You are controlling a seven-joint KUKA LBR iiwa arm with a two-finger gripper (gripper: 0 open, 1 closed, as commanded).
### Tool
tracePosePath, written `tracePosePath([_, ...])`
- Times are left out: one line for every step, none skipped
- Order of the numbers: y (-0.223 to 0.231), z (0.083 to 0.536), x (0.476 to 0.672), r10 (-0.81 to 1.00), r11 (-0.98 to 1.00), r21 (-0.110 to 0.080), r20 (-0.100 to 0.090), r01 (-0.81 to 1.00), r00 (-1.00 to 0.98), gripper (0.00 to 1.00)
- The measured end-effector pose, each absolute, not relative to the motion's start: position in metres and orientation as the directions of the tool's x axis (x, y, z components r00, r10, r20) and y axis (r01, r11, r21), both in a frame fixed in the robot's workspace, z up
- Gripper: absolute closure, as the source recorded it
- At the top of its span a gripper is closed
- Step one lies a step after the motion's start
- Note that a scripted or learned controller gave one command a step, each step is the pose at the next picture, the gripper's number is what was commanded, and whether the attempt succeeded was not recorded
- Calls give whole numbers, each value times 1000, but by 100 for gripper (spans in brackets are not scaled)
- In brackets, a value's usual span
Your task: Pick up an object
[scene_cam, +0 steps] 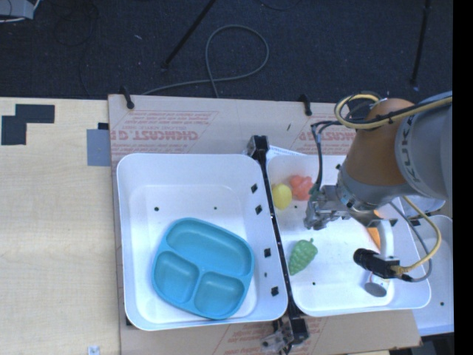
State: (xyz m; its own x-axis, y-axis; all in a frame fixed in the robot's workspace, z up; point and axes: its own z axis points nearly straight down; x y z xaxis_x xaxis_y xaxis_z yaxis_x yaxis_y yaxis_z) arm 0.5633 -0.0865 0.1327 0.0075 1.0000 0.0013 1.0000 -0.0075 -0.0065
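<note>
Reaching in from the right, the arm (399,157) hangs its end effector (323,214), grip state indiscernible, over the right bin (414,298) near one yellow ball (281,195), one pink object (301,186) and one green object (301,257), while the left bin (137,176) carries one blue tray (201,268).

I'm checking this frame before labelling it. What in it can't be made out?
- Gripper, camera view: small and dark under the wrist, so open or shut is unclear.
- Orange object: mostly hidden behind the arm.
- Pink object: blurred, kind unclear.
- Right bin: far side covered by the arm.
</note>
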Motion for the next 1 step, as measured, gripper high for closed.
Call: tracePosePath([-91,194,570,1000,-1,4,-1,1000,1,100])
